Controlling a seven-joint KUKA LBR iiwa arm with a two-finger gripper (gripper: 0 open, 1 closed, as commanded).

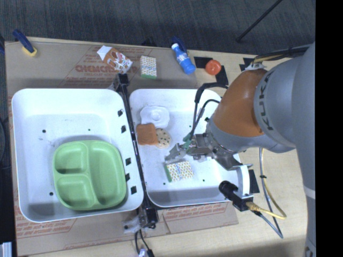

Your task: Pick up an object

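The claw (177,153) hung low in the right bin (206,194), just above the patterned sponge (179,170); whether it stood wide or narrow, I cannot tell. Nothing was lifted; the grasp remained.

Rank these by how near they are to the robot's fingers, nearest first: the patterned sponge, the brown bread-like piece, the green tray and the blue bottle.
Measured from the gripper in the right bin:
1. Patterned sponge, just below the gripper, in the same bin.
2. Brown bread-like piece, to its left, in the same bin.
3. Green tray in the left bin and blue bottle on the bench beyond the bins: too close to call.
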